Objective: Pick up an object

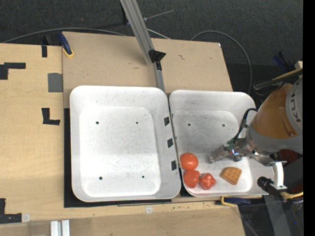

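The right bin (206, 102) holds several small objects in its near left corner. A round red-orange ball (189, 161) lies highest, with a second red piece (191, 178) and a lumpy red one (207, 181) just below it. A tan, cracker-like square (231, 175) lies to their right. My gripper (215, 156) reaches in from the right, low over the bin floor. It is a short way right of the round ball and just above the tan square. Nothing shows held in it.
The left bin (118, 95) sits beside the right one, joined along a shared rim (167, 132). A slanted metal pole (140, 26) rises behind the bins. The arm's orange band (275, 114) hangs over the right bin's right edge.
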Controlling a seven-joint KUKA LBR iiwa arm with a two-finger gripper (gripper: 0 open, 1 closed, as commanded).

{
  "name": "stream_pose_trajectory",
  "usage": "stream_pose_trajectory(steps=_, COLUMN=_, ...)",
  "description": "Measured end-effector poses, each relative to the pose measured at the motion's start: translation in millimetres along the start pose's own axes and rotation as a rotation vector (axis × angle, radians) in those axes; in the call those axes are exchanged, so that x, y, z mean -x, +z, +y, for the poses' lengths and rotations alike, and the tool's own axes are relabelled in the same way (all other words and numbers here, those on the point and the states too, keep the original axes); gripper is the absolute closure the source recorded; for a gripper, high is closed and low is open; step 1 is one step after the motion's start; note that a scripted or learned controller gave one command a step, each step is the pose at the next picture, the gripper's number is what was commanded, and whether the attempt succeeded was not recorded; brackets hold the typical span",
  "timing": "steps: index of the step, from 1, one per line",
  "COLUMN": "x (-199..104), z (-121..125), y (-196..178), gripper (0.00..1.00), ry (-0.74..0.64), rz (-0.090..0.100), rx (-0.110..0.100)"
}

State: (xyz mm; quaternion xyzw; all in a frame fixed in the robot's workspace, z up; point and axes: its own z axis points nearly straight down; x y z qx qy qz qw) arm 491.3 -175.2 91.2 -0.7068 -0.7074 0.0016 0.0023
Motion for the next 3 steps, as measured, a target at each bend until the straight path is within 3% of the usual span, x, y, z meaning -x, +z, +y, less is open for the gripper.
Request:
stream_pose_trajectory(steps=1, x=-0.9, z=0.8, y=-11.9, gripper=1.0, ry=-0.002, rz=0.001, rx=0.002)
stream_pose_trajectory(steps=3, x=-9.9, z=-2.6, y=-120.3, gripper=1.0, ry=-0.002, rz=-0.002, rx=0.01)
